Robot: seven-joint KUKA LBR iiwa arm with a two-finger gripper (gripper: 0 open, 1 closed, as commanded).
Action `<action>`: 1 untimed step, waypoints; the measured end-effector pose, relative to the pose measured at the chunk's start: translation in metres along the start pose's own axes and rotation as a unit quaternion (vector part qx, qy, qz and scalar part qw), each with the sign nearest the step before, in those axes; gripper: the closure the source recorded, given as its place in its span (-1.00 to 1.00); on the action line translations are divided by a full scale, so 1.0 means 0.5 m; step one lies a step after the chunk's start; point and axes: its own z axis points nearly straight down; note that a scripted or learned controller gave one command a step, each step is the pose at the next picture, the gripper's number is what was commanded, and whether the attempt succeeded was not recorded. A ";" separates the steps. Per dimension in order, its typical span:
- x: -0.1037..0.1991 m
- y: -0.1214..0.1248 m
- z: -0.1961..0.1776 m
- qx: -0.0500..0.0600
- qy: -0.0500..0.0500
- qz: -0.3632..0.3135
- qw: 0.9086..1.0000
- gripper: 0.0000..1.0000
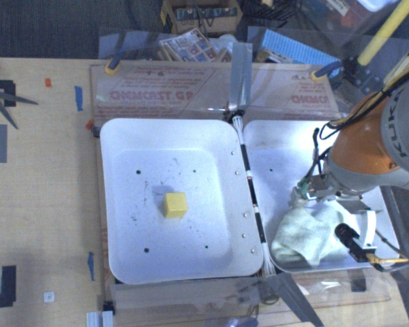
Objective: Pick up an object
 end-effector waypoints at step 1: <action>-0.046 -0.026 0.040 0.004 0.002 0.009 1.000 1.00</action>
